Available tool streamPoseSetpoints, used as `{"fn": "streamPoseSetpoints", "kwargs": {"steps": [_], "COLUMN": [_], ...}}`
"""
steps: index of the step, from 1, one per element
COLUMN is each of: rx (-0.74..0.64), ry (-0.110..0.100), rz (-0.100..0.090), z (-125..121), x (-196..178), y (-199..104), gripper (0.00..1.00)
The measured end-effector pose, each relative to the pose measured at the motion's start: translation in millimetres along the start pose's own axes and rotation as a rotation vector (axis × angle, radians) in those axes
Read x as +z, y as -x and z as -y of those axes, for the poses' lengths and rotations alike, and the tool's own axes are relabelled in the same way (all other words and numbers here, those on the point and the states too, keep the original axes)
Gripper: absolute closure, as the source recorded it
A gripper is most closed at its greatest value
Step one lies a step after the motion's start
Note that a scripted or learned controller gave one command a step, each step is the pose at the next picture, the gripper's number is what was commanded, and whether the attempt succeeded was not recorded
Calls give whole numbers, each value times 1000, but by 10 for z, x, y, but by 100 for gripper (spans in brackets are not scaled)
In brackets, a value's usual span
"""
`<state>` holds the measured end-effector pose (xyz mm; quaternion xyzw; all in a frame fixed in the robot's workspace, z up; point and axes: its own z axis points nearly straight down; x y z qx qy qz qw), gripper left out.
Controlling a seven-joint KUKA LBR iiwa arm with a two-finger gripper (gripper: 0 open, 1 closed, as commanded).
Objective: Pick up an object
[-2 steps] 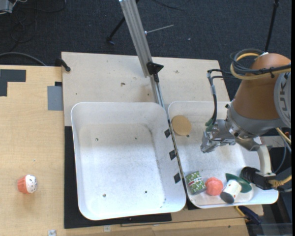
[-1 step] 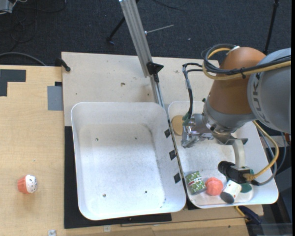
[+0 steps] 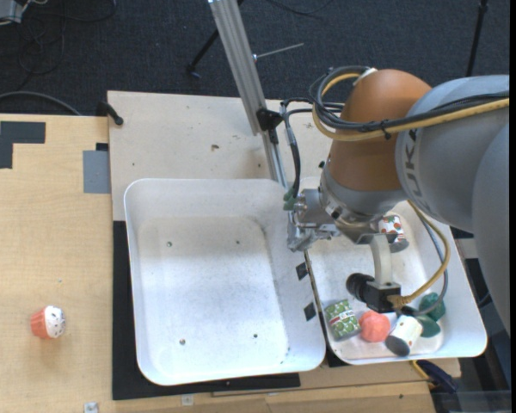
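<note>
Since the likeliest pickings lie crowded in the lower right of the right bin [image 3: 469, 344], my tool [image 3: 304, 232] hangs over that bin's upper left, just beside the rim shared with the left bin [image 3: 206, 274]. I cannot tell whether it is apart or together. A red ball [image 3: 375, 326], a green packet [image 3: 340, 315] and a white-and-black piece [image 3: 402, 333] sit close together, so I judge a clean grasp awkward. A red-and-white toy [image 3: 48, 323] sits well apart on the bench [image 3: 34, 231], lower left.
</note>
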<state>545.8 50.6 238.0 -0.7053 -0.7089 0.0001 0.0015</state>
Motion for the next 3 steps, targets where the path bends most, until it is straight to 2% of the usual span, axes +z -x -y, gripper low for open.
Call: {"fn": "streamPoseSetpoints", "kwargs": {"steps": [1, 2, 3], "rx": [3, 3, 1], "ry": [-2, -3, -3], "rz": [2, 3, 3], "z": [38, 80, 79], "x": [15, 45, 44], "y": [-328, -321, -325], "gripper": [100, 100, 0]}}
